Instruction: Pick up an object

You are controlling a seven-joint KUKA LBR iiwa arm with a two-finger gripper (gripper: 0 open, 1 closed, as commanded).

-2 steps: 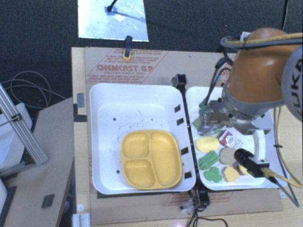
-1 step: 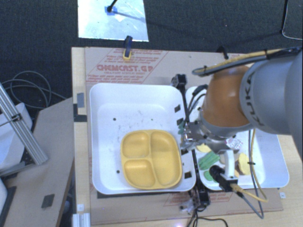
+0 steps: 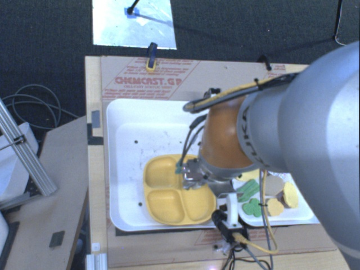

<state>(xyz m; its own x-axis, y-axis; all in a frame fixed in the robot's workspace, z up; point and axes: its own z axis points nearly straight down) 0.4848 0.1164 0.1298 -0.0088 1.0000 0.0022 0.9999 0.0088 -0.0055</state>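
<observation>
A yellow divided plate [image 3: 169, 196] lies in the left white bin [image 3: 129, 145], toward its near right corner. The grey arm with its orange band [image 3: 225, 134] reaches in from the right and hangs over the plate's right side. My gripper [image 3: 190, 173] sits at the plate's upper right rim, and its fingers are hidden under the wrist. In the right bin [image 3: 304, 215] I see green pieces [image 3: 250, 198] and a yellow round piece [image 3: 289, 196], partly covered by the arm.
The bins rest on a cardboard sheet [image 3: 152, 80] on the bench. Cables [image 3: 247, 246] trail off the near edge below the arm. A metal rail [image 3: 25, 156] leans at the left. A shiny square plate [image 3: 133, 14] lies on the floor at the back.
</observation>
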